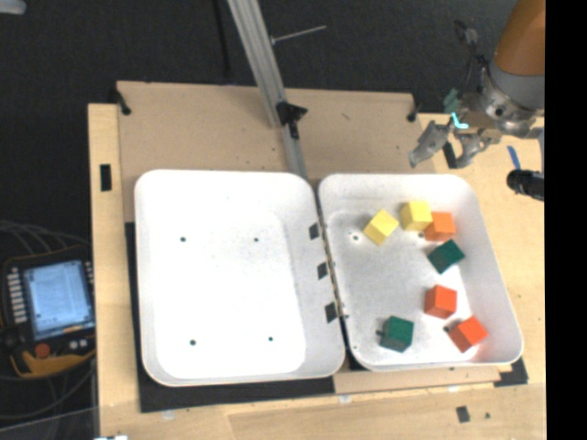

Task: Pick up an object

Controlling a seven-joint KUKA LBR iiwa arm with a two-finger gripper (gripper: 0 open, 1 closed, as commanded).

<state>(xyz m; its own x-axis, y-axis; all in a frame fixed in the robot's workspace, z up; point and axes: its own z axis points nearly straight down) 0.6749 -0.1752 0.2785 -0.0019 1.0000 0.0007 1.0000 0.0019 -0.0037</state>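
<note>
Grey hand (pixel 440 145), fingers spread and holding nothing, hovers above the right bin's (pixel 486 211) far rim; we judge it staged for descent toward the yellow block (pixel 415 214) just below it.

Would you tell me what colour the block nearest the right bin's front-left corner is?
Dark green block, seen clearly in the camera view.

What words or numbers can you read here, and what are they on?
None can be read.
The handheld screen at the left glows with lines of text, too small and blurred to read.
The blocks, such as the yellow block, and the two bins carry no writing.
</note>
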